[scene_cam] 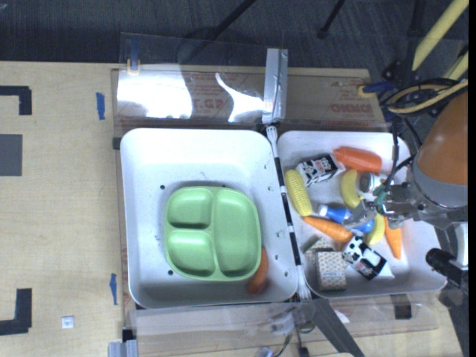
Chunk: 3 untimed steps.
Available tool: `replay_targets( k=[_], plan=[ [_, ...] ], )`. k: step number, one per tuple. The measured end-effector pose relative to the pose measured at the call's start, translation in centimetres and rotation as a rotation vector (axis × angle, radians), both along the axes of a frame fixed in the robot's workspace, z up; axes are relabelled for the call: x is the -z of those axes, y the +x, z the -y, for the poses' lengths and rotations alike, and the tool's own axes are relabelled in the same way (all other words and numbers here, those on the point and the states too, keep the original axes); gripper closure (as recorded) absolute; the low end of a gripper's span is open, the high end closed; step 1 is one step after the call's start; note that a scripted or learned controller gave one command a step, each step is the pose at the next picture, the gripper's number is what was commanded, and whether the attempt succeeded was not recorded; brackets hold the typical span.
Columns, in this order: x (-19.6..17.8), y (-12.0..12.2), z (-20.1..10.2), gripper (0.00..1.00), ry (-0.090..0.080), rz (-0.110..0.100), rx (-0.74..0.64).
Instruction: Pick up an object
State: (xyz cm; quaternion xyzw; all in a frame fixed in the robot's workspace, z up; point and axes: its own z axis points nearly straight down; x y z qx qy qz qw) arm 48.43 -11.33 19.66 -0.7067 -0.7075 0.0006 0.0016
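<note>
Carrot lies beside tool near bin's right edge.

1. Two bins sit side by side on the bench: the left bin and the right bin.
2. A plate with sections lies in the middle of the left bin.
3. A sausage lies just beside the plate, at its near right corner.
4. The right bin holds a heap of toys.
5. A corn cob lies at the left of that bin.
6. A long carrot lies at the back.
7. A sponge block lies at the front.
8. The gripper hangs over the right side of the heap.
</note>
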Motion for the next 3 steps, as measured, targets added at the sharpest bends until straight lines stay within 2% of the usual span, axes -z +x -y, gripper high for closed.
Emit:
replay_targets(
  k=[1, 2, 3],
  plan=[
    [9.9, 4.7, 4.9, 0.0, -0.001, 0.006, 0.068],
    [9.0, 4.7, 5.1, 1.0, -0.002, 0.006, 0.071],
    [-4.3, 13.9, -0.4, 1.0, -0.003, 0.004, 0.064]
  ],
)
